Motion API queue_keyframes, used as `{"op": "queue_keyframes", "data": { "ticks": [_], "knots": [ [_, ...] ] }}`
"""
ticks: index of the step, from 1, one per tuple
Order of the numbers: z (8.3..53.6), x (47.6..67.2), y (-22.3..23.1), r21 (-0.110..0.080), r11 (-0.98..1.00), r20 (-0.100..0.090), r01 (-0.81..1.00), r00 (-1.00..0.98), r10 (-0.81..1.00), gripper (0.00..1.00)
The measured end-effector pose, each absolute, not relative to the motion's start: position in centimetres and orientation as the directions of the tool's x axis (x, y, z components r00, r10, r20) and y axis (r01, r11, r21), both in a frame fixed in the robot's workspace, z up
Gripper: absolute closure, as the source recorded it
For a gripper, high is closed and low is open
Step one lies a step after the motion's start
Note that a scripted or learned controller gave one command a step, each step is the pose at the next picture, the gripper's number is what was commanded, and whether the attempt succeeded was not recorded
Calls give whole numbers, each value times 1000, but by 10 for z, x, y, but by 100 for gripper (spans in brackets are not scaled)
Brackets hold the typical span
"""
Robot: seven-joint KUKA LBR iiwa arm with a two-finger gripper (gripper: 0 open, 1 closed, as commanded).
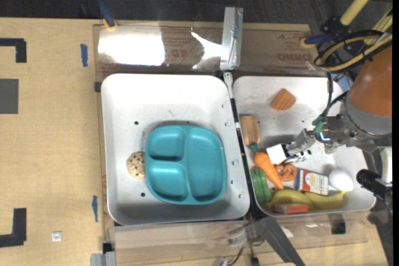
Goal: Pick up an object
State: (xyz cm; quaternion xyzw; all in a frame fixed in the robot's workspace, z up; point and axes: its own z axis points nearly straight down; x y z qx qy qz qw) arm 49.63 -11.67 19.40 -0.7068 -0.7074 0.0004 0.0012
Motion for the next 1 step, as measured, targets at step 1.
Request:
{"op": "queue_keyframes", "data": {
  "ticks": [1],
  "knots": [
    [91,552,-100,3,335,-1,942,-335,942,0]
  ]
}}
